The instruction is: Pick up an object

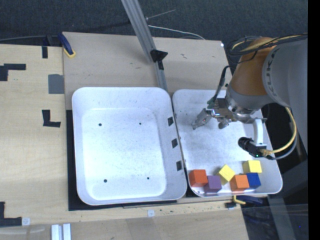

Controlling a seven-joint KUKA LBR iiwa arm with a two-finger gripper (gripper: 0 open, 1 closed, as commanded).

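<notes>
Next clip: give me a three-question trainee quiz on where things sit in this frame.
1. True or false: the blocks lie in the left bin.
2. The gripper hangs over which part of the right bin? A) far half B) near edge C) outside it
3. Fill in: the block beside the near-left orange block is ____.

Key: 1 false, they cluster at the right bin's near edge. 2 A. 3 purple; the purple block sits there.
</notes>
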